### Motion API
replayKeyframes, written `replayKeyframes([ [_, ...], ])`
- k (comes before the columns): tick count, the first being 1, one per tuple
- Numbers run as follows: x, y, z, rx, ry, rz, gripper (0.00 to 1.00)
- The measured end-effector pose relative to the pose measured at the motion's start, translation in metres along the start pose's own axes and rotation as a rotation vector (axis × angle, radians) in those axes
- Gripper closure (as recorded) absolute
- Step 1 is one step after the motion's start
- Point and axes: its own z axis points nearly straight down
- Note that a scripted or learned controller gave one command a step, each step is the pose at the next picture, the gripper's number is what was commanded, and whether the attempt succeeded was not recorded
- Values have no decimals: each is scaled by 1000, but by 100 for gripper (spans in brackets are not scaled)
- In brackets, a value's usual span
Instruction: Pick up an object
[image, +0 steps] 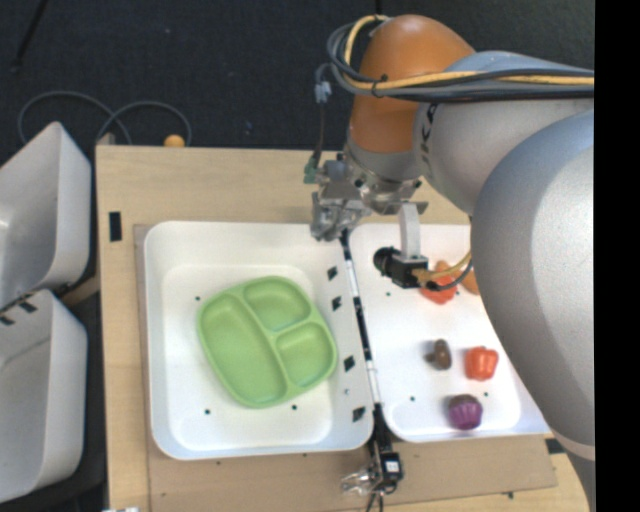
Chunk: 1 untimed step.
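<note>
My gripper (327, 218) hangs over the far end of the divider between the two bins, at the back edge of the left bin (165, 400). The right bin (400, 420) holds several small things. A red-orange piece (438, 293) lies near its middle, partly behind the arm. A small brown lump (439, 353) sits beside an orange pepper (481, 362), and a purple ball-like item (464, 411) rests near the front edge. None of them is near the gripper. A green divided plate (266, 340) lies in the left bin.
The grey arm and its orange band (410, 70) cover the back right of the right bin. White containers (40, 210) stand off the bench to the left. Bare white floor surrounds the plate in the left bin.
</note>
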Motion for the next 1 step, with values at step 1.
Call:
replayKeyframes([
  [1,-3,0,-1,0,-1,3,0],
])
